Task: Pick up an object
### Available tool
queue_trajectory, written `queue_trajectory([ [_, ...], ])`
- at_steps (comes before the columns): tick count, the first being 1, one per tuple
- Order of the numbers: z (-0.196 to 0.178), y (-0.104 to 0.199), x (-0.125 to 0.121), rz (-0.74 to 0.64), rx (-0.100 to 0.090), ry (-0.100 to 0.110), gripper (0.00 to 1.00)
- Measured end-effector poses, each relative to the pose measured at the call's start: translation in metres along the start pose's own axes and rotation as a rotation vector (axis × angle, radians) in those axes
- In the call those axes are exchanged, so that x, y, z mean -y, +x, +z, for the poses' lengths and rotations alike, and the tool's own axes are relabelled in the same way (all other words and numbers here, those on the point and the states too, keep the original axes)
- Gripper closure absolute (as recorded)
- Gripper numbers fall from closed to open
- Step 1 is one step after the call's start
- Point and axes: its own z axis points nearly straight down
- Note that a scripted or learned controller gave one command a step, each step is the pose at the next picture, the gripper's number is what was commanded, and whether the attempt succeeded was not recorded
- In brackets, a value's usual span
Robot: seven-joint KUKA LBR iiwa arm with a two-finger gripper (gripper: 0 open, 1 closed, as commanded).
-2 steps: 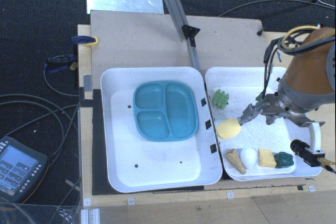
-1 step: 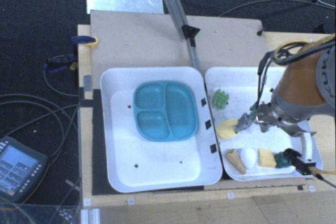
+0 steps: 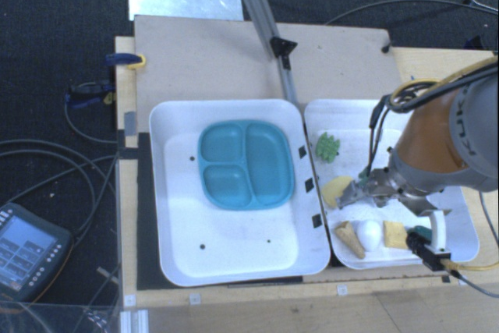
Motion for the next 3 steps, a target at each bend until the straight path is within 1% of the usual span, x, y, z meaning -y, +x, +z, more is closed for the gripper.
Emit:
queue_trajectory([
  [1, -0.014, 0.0, -0.002, 0.0, 0.001, -0.007, 1.0],
  [2, -0.078, 0.0, -0.004, -0.006, 0.003, -0.013, 1.0],
  [3, -0.121, 0.001, -0.005, -0.006, 0.002, -0.011, 1.0],
])
